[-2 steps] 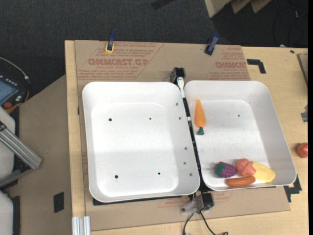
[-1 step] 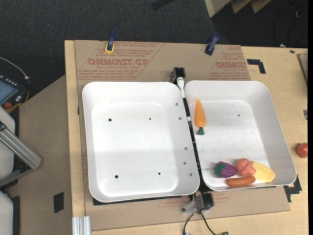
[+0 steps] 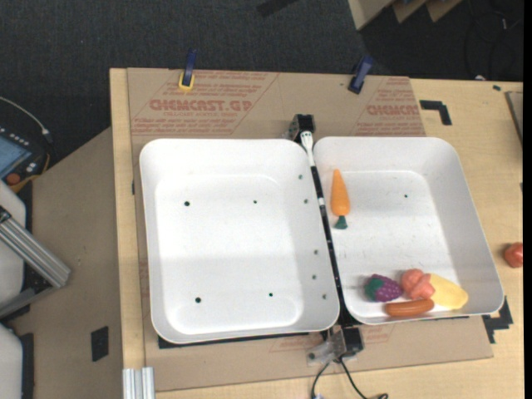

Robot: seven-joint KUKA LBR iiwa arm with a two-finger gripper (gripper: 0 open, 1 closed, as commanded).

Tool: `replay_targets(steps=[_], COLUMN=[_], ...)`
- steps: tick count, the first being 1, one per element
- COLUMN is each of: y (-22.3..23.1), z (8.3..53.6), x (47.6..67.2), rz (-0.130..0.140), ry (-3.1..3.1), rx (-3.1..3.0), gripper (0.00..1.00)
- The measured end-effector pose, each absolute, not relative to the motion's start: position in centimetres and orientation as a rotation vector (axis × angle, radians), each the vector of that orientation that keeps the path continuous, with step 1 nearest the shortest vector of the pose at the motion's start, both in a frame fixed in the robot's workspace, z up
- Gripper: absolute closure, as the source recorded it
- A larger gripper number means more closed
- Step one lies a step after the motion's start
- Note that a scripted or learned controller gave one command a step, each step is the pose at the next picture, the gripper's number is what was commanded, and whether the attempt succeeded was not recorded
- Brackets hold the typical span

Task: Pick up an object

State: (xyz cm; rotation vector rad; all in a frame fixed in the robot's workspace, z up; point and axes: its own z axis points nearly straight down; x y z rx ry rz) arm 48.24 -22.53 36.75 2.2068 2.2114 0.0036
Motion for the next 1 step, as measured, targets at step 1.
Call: replay_targets(steps=[1], y=[-22.56], z=[37.8], x=[48.31], rz=[0.004], ry=[2.209], rx=[2.203], gripper=[1.0])
